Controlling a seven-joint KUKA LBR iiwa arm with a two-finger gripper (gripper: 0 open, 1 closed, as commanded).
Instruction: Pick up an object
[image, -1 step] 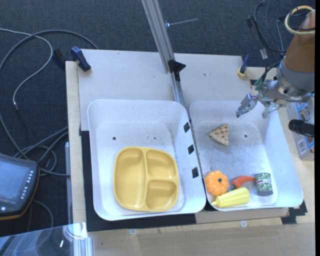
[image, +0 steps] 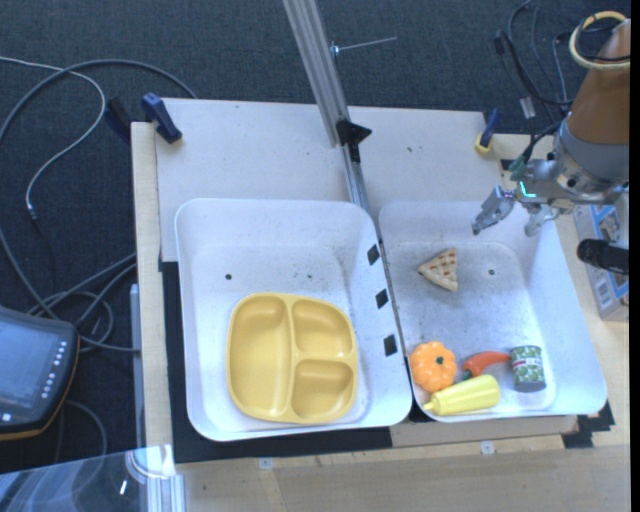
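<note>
The right bin (image: 560, 300) holds a tan wedge like a pizza slice (image: 440, 270) near its middle. Along its front edge lie an orange pumpkin (image: 433, 365), a yellow corn cob (image: 465, 396), a red-orange pepper (image: 487, 361) and a small dark can (image: 527, 367). My gripper (image: 512, 212) hangs over the bin's far right part, above and to the right of the wedge. Its two fingers are spread apart with nothing between them.
The left bin (image: 200, 250) carries a yellow divided plate (image: 292, 357). A metal post (image: 325, 70) slants up from the seam between the bins. Cables and a tablet lie on the dark floor at the left.
</note>
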